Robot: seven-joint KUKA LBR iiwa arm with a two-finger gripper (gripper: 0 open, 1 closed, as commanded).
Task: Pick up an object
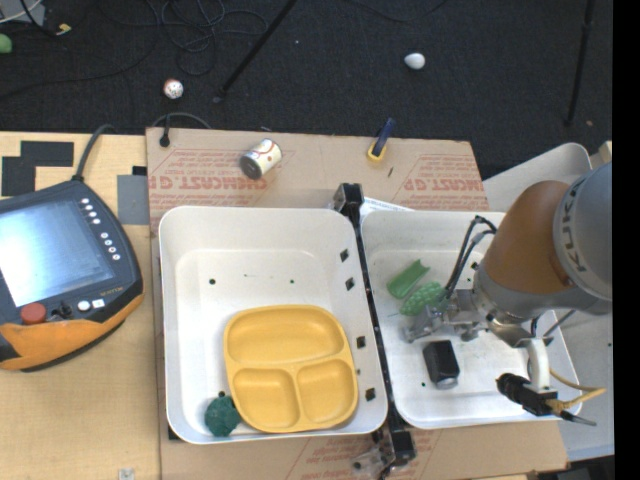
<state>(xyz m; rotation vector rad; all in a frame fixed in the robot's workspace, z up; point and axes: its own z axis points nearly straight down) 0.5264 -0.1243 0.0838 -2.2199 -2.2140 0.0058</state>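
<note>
Partly overlapped green object (410, 278), beside end effector (425, 323), right bin (400, 400).

Bright, even overhead light; soft shadows; slight blur; low resolution.

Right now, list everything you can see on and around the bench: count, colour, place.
bins: two, white, side by side
divided tray: one, yellow, left bin
lump: one, dark green, left bin, beside the tray
green pieces: apparently two, right bin, by the tool
block: one, black, right bin, near the tool
can: one, whitish, cardboard behind left bin
small item: one, yellow and blue, cardboard behind the bins
pendant: one, grey and orange, left of bins
balls: two, pale, dark floor
arm: one, grey and orange, from right
tool: one, grey, over right bin
</note>
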